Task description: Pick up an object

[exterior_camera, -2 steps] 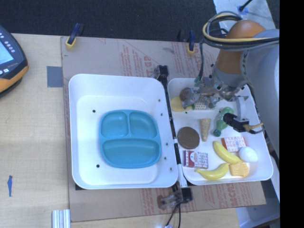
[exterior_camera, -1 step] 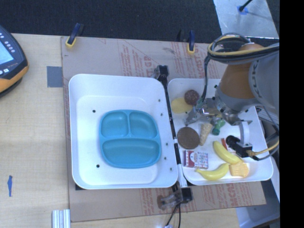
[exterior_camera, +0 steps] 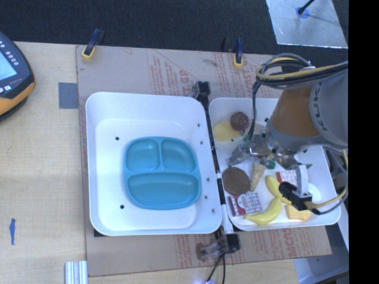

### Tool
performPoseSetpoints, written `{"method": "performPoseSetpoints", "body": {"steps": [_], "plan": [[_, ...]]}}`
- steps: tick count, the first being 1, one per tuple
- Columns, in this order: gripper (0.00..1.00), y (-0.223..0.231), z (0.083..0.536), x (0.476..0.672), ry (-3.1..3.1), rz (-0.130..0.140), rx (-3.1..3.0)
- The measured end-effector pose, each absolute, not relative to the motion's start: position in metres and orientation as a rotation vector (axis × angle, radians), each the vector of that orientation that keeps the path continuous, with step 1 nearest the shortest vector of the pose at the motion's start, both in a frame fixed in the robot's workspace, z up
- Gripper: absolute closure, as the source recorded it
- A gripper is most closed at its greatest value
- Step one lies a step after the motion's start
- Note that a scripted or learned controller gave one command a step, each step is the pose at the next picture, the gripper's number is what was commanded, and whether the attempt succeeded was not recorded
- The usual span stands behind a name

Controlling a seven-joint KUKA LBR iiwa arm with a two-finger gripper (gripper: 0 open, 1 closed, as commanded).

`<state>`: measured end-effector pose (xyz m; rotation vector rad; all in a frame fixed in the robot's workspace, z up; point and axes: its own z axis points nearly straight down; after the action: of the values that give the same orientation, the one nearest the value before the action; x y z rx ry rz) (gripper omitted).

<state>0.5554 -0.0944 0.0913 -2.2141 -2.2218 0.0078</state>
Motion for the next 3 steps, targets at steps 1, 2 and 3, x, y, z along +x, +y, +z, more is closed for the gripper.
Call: {"method": "performPoseSetpoints", "body": {"steps": [1, 2, 3], "plan": [[0.0, -0.109, 0.093, 0.611, -2.229, -0.001, -2.216], [0.0, -0.138, 0.119, 0.656, -2.224, 0.014, -2.211], [0.0, -0.14, 0.095, 0.658, -2.226, 0.004, -2.216]]}}
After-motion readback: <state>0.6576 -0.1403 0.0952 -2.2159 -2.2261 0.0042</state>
